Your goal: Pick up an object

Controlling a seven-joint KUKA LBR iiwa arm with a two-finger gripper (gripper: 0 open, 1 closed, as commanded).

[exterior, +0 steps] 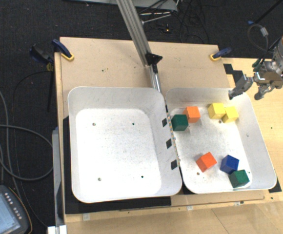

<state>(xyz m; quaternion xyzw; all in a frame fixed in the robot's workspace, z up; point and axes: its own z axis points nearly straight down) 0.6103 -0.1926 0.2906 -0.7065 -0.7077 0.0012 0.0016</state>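
Gripper (249,88) hovers at upper right over the right bin's (258,130) rim, fingers spread, holding nothing. Yellow blocks (222,112) lie nearest; touching each other, they could jam a descending finger.

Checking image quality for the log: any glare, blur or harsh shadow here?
Camera view: even, soft lighting; blocks sharp with faint shadows; left bin bright white yet its specks stay visible, so no blown glare; gripper at the right edge slightly blurred.
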